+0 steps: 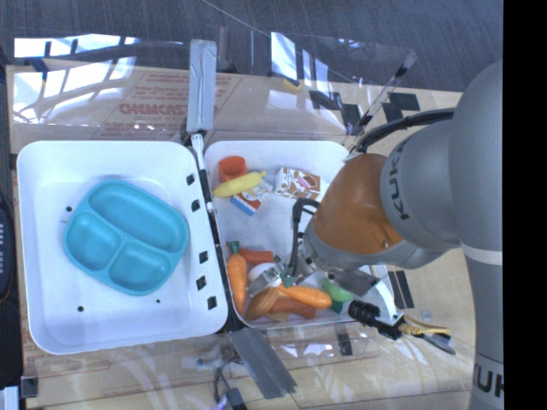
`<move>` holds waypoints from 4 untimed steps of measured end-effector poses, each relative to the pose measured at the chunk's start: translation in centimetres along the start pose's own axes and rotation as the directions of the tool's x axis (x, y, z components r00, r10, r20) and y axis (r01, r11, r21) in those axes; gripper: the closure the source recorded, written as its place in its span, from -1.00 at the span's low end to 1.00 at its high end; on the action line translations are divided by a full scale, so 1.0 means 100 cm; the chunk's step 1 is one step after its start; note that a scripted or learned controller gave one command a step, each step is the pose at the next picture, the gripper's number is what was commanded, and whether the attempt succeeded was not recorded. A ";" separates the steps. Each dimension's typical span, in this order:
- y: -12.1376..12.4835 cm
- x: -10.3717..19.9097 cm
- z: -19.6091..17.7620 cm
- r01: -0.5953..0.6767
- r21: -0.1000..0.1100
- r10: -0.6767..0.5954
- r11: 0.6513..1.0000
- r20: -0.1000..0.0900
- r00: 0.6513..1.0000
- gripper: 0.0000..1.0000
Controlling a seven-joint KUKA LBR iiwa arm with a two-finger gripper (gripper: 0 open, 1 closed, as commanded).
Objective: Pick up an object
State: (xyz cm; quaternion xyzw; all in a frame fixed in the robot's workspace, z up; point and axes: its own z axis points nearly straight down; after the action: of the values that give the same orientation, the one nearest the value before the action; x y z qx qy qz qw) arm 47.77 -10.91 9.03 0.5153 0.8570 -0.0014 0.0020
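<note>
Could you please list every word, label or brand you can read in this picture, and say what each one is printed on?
"KU": the start of a brand name, cut off, on the grey arm just above its orange band.
Red lettering on the cardboard sheet behind the bins: too blurred to read reliably.
Print on the small carton in the right bin: too small to read.
</note>
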 end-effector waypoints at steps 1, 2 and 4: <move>0.001 0.002 -0.006 0.006 0.004 -0.006 1.000 -0.008 1.000 1.00; 0.000 0.003 -0.058 -0.047 0.004 0.047 0.999 -0.008 0.999 1.00; 0.100 0.115 -0.170 0.087 0.003 -0.087 0.996 -0.006 0.996 1.00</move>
State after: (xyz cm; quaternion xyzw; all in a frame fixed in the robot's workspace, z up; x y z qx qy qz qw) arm 51.17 4.01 26.00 0.4774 0.8787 -0.0012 -0.0011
